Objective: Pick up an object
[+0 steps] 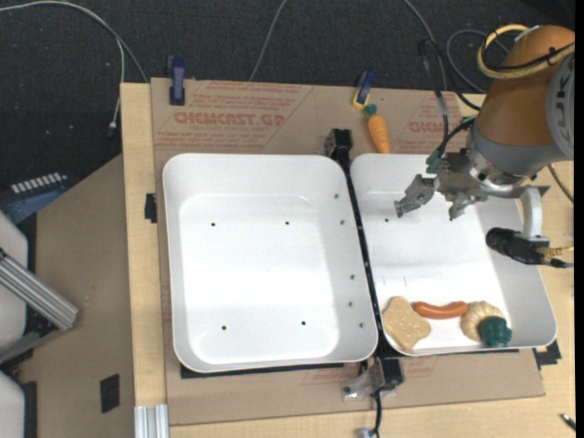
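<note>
Over the right bin (511, 272), gripper (431, 203) spread open, empty; sausage (440, 310) well below toward near rim, long axis crosswise.

light: bright, even, overhead | glare: white bins (265, 263) nearly washed out | shadows: soft, faint | focus: slightly soft, grainy

My arm (525, 108) ends in a rounded orange section over a grey metal wrist. Black cables loop beside it, and the gripper (436, 203) has two dark grey fingers.
</note>
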You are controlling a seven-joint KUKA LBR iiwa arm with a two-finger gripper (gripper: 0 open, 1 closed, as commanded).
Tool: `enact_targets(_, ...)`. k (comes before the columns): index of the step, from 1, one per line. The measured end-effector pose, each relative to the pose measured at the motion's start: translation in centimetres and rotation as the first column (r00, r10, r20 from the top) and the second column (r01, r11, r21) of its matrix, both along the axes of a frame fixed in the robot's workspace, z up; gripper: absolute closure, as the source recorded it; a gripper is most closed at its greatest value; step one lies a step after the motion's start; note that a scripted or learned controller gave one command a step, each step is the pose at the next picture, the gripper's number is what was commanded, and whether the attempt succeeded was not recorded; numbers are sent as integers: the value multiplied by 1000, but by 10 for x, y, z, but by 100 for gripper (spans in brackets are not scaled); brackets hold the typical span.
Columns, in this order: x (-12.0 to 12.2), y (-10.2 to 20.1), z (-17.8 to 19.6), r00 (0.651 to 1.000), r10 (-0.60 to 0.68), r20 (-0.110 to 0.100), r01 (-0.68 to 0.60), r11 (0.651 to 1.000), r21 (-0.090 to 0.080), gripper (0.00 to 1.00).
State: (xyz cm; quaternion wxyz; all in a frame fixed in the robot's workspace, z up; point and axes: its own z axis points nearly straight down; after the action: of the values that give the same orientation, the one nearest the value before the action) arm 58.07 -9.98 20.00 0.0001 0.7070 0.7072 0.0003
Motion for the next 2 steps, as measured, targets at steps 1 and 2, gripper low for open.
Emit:
enact_targets(1, -44, 30, -3, 1000, 2, -1, -2, 1000, 1, 0)
enact_targets(2, -39, -39, -115, 1000, -6, -9, 6, 1000, 0, 0)
